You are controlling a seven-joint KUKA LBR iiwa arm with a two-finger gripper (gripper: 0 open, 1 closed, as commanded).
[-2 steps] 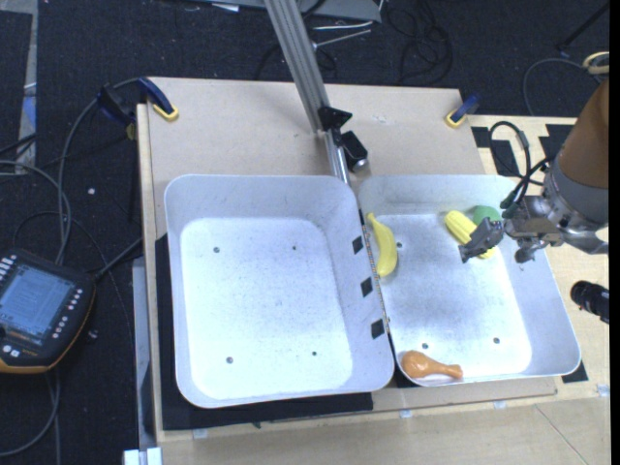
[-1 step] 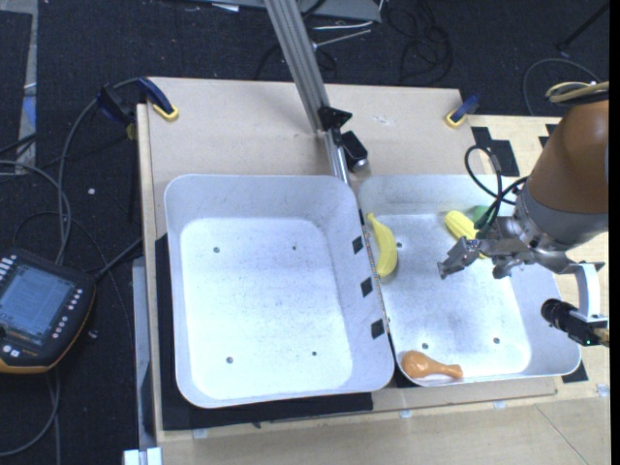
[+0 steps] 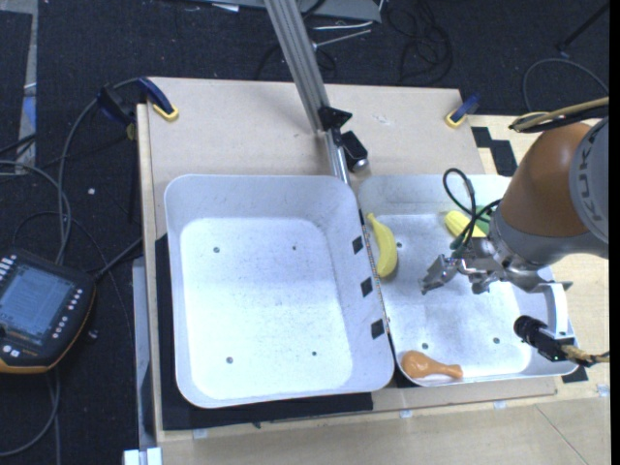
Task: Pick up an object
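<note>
A yellow banana point(image 3: 385, 247) lies along the left wall of the right bin point(image 3: 417, 194). An orange pear-shaped toy point(image 3: 430, 365) rests at that bin's front edge. A small yellow object point(image 3: 458, 224) sits at the back right, partly under a black and green cable. My gripper point(image 3: 433, 277) hangs over the middle of the right bin, to the right of the banana, with its dark fingers pointing left and down. Nothing shows between the fingers. The grey and orange arm covers the bin's right side.
The left bin point(image 3: 262, 289) lies beside the right one, sharing a raised divider with black clips point(image 3: 367, 286). A slanted aluminium bar point(image 3: 300, 56) crosses the back of the bench. A pendant point(image 3: 34, 308) lies on the floor at left.
</note>
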